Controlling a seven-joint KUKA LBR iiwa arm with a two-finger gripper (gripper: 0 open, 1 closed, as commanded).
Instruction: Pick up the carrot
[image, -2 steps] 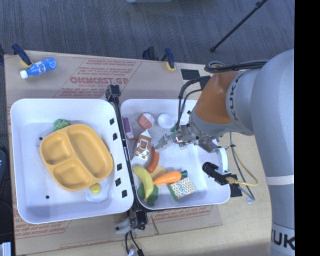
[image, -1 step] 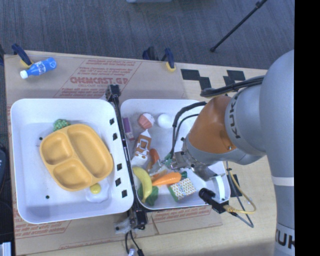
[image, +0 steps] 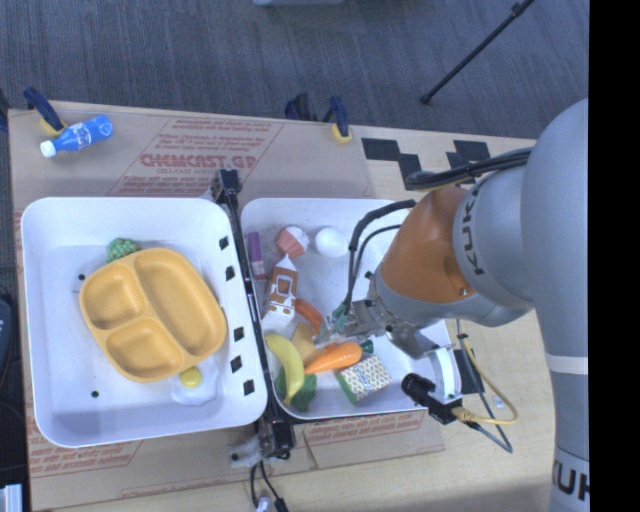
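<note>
A small toy carrot (image: 335, 357) — bright orange, tapered, with a bit of green at its thicker right end — lies flat on the floor of the right-hand white bin (image: 330, 212), toward that bin's near edge. It sits at a slight slant (its narrow tip points left and a little toward the viewer, its green end right and slightly away), with the tip close to a yellow banana (image: 288, 362) and the body just beside a green-and-white patterned block (image: 364, 378). Its green end lies under the robot's wrist — whether anything there touches it cannot be told.
</note>
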